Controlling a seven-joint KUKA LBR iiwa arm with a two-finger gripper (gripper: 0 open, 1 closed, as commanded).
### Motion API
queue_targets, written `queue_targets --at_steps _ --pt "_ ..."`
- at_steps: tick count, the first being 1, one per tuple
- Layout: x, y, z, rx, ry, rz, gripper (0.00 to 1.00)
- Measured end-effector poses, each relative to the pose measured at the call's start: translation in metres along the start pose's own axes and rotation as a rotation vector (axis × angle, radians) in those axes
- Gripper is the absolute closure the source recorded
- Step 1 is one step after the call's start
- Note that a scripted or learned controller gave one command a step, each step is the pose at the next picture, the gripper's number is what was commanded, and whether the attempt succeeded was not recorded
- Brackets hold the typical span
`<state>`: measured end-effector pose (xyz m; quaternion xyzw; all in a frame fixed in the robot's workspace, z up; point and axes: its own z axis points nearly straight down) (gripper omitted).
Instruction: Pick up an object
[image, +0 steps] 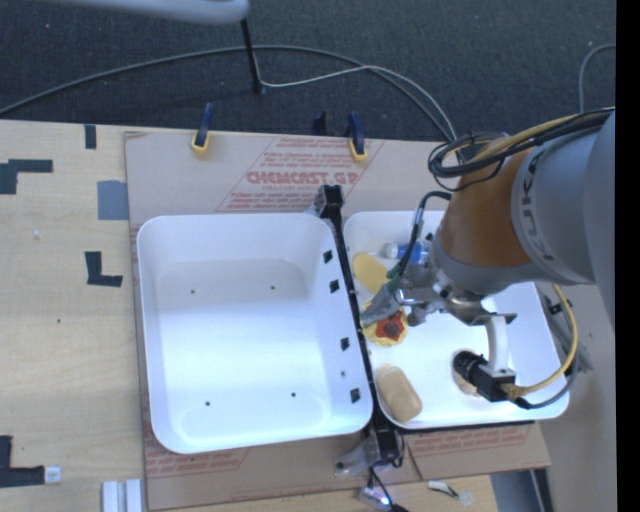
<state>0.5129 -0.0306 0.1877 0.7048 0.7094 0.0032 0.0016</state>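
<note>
Camera view: cardboard sheet (290, 175), flat, printed red, two clamps (203, 135) on far edge. Two shallow white plastic bins, glossy, rounded corners: left bin (240, 335), right bin (520, 405). One arm (520, 215), smooth grey shell with orange band, reaching over right bin. Gripper (392, 312) low near left wall of right bin; finger state: cannot tell. Three small objects in right bin: tan oblong sponge (398, 392) at near left corner, pale yellow rounded piece (368, 270), orange-red lump (388, 328) just beside gripper tip.
</note>
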Motion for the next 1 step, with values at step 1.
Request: queue_targets --at_steps 1 --pt "0.0957 0.0026 -0.0247 0.006 0.000 -0.003 1.00"
